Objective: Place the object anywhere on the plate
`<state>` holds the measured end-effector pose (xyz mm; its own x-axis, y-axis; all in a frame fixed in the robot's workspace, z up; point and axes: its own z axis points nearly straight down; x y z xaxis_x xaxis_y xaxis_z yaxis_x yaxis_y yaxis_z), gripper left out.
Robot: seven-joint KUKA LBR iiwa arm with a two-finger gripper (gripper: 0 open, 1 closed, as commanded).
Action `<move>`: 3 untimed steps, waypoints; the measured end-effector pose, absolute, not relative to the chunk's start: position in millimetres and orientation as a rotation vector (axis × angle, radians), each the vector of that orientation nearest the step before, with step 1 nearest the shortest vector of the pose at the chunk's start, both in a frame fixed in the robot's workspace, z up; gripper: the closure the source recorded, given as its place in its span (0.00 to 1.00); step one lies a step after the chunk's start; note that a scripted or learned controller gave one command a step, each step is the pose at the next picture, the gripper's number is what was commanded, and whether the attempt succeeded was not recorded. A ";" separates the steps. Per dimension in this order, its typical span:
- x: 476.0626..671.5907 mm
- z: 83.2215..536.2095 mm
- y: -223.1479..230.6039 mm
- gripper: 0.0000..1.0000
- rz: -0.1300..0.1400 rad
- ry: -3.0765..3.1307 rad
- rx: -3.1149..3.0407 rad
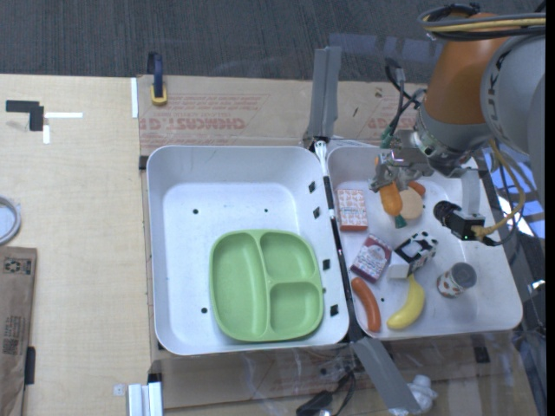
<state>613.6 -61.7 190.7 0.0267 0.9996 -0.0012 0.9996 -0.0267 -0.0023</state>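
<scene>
The claw (pixel 395 173) hangs low over the far part of the right bin (pixel 503 315), right above a small orange carrot-like toy (pixel 392 200) with a green stub at its near end. Whether the claw is clenched on that toy or merely hovering over it, I cannot tell from this slanted view; metal and orange overlap there. The toy seems to be the task's thing, and it sits in the right bin, just beside a pale round item (pixel 410 204) and near a red-and-white printed packet (pixel 352 209).

Judging by its look, the toy is light, stiff plastic with a smooth, rounded body, so it could slip or roll out of a pinch. The thick middle of the orange body looks like the best place to take hold, across its narrow width rather than by the thin green stub.

The green plate (pixel 264 284), split into three compartments, lies in the near half of the left bin (pixel 173 232), well apart from the toy. Between them stand the two touching bin walls, which the carry has to clear. Crowding the right bin are a dark red packet (pixel 371 258), a black-and-white block (pixel 416 250), a banana (pixel 409 304), a red sausage (pixel 367 304) and a small cup (pixel 456 279); the nearest neighbours could be nudged. The counter (pixel 69 232) lies to the left
</scene>
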 end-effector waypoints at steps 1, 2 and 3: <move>559.5 190.6 8.8 1.00 0.006 -2.197 -2.242; 513.9 190.3 80.4 1.00 0.008 -1.973 -2.441; 514.0 190.4 80.0 0.00 0.008 -1.972 -2.442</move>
